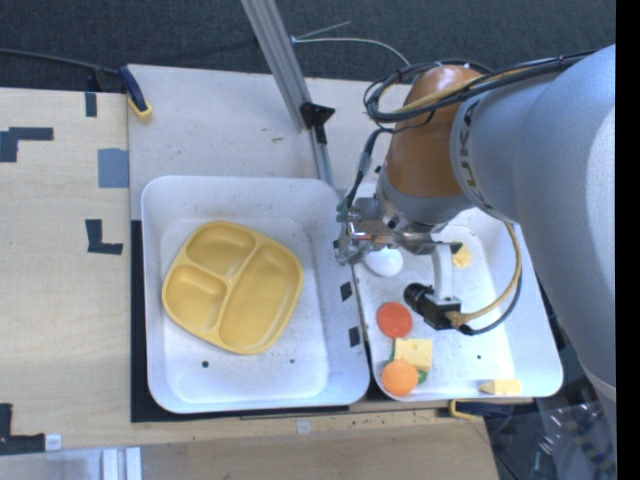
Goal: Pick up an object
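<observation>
In the camera view my gripper [375,246] is low in the right bin [530,363], near its left wall. A white rounded object [384,262] lies directly under it, partly hidden by the wrist. Toward the front of the same bin lie a red disc [394,319], a yellow block [413,352] and an orange ball [400,377]. A small yellow piece [461,257] rests behind the black cable fitting [432,304], and another yellow piece [500,387] sits at the front right corner.
The left bin [170,368] holds a yellow divided plate [233,285]. A metal pole [278,53] slants up from between the bins. The grey arm with its orange band [440,118] covers the back of the right bin.
</observation>
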`<control>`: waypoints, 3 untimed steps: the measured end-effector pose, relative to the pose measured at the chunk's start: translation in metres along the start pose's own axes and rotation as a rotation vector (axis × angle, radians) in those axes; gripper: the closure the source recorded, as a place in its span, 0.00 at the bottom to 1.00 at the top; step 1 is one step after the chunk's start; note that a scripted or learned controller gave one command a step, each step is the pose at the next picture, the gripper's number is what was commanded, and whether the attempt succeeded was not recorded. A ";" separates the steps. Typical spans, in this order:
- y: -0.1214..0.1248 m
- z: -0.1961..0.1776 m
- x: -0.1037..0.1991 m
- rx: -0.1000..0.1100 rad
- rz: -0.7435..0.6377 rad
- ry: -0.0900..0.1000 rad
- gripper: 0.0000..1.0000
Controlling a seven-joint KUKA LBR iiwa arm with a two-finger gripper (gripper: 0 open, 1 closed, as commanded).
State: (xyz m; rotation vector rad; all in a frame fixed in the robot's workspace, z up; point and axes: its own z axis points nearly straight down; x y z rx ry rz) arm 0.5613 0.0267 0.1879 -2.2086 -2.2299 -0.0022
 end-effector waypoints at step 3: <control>0.061 -0.001 -0.048 -0.003 0.009 -0.005 1.00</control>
